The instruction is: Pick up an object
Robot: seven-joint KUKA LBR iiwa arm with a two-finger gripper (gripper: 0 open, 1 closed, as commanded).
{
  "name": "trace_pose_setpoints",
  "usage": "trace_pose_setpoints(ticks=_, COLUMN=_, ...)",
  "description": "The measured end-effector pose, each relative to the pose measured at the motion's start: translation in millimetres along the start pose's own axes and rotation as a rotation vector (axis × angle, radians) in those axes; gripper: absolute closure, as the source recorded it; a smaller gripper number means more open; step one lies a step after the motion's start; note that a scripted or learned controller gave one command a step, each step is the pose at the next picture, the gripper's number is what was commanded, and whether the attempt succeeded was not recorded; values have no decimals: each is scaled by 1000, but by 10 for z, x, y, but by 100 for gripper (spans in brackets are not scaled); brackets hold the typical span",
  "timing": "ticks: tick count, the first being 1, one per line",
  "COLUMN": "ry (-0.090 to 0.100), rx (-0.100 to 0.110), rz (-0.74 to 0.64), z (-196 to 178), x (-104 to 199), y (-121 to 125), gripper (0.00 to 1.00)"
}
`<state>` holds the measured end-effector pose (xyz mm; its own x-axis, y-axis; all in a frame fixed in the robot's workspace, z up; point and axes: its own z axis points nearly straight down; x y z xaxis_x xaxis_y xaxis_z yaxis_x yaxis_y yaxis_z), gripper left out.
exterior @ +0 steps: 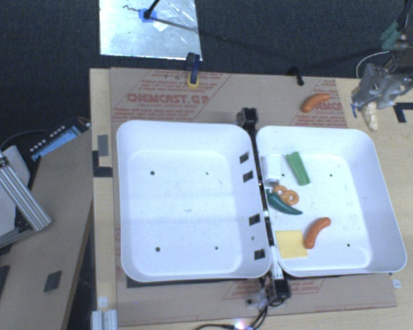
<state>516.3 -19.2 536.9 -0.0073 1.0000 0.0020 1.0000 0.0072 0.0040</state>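
While the gripper [372,112] hangs at upper right, finger state indeterminable, I note the orange sausage [316,232] lies well down-left, long axis diagonal.

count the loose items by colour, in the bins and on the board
orange: 3, a sausage in the right bin, another sausage on the board behind it, and a small ring
green: 2, a light green block and a dark green curved piece
yellow: 1, a flat square
total: 6
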Motion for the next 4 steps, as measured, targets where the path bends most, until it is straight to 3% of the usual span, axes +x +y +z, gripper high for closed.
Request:
trace_pose_setpoints(ticks=2, ry=-3, rx=1, rz=4, z=42, x=-76, y=1482, gripper=100)
trace_pose_setpoints(ticks=3, ry=0, rx=1, rz=-1, z=10, x=328, y=886, gripper=100)
trace_pose_setpoints(ticks=4, ry=-4, rx=1, rz=10, z=37, x=-198, y=1538, gripper=100)
